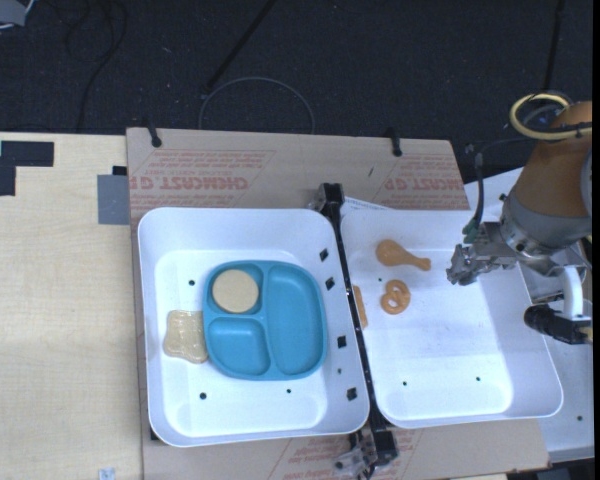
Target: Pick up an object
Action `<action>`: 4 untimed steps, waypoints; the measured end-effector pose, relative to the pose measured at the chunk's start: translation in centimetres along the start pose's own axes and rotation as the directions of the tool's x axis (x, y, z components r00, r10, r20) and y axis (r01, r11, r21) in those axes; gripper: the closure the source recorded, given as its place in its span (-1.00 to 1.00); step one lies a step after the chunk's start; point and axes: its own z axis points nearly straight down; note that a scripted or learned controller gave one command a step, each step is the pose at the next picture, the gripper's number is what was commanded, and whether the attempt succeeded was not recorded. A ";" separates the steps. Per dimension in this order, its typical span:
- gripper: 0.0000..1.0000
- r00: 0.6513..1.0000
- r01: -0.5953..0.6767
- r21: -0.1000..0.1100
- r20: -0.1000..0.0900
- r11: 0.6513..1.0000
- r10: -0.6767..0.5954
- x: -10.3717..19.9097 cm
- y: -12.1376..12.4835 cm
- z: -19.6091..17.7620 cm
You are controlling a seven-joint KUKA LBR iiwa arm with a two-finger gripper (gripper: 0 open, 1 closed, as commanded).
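Note:
In the right bin lie a tan drumstick-shaped piece and an orange pretzel, close together near its upper left. A thin orange strip rests against the bin's left wall. My gripper hangs over the right bin's upper right part, to the right of the drumstick and apart from it. Nothing shows between its fingers.
The left bin holds a blue sectioned tray with a round tan cookie in its upper left compartment. A pale toast piece lies just left of the tray. A black divider separates the bins. The arm occupies the right side.

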 end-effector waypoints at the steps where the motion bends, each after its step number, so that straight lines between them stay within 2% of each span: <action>1: 1.00 1.000 0.004 -0.004 0.001 1.000 -0.004 -0.2 0.0 -6.4; 2: 1.00 1.000 0.005 0.002 -0.001 1.000 -0.005 -0.3 0.0 -6.6; 3: 1.00 1.000 0.007 0.004 -0.003 1.000 -0.007 4.3 -1.3 -7.4; 4: 1.00 1.000 0.008 0.005 -0.004 1.000 -0.008 10.5 -2.7 -7.4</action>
